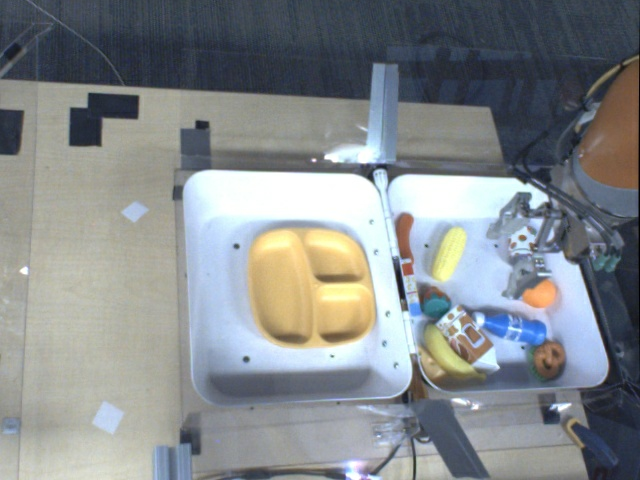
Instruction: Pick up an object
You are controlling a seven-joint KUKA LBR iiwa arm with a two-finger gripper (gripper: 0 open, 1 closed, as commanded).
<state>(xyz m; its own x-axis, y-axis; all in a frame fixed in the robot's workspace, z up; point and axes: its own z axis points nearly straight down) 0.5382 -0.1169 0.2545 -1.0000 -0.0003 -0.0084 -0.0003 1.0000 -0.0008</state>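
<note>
My gripper (518, 246) hangs over the right bin (480, 193), near its right side, with the two fingers spread open and nothing between them. The lower fingertip (524, 276) sits just left of and above a small orange fruit (541, 294); whether they touch I cannot tell. Left of the gripper lies a yellow corn cob (448, 253). A blue bottle (512, 326) lies below the orange fruit.
The right bin also holds a red sausage (404, 238), a teal piece (435, 306), a banana (450, 358), a brown-and-white carton (464, 334) and a brown round thing (548, 359). A yellow divided tray (308, 286) lies in the left bin (215, 268).
</note>
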